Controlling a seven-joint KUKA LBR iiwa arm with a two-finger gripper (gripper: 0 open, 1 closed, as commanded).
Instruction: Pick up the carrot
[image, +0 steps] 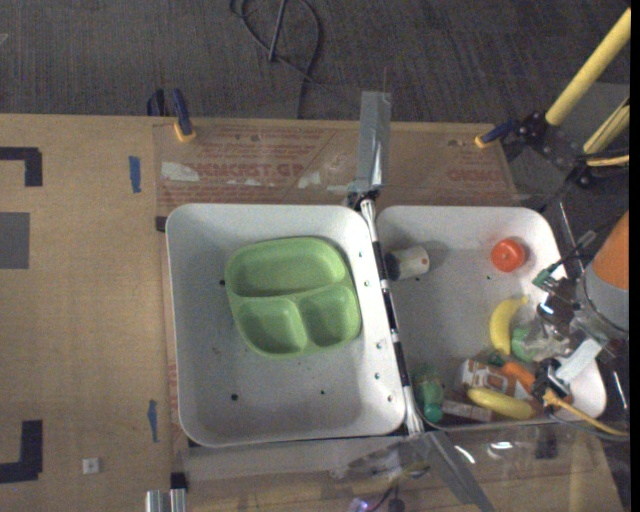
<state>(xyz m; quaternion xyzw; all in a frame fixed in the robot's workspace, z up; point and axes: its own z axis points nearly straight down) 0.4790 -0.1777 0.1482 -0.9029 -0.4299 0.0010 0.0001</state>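
The carrot is a small orange piece low in the right bin, wedged among other toys near the bin's front right corner. My gripper comes in from the right edge and hovers just right of and slightly above the carrot, over the clutter. Its metal wrist parts and cables hide part of the pile beneath it. Nothing shows clearly between its fingers.
In the right bin lie a yellow banana, a green item, a second yellow piece, a small carton, a green bottle, a grey cylinder and a red-orange round toy. The left bin holds a green divided plate.
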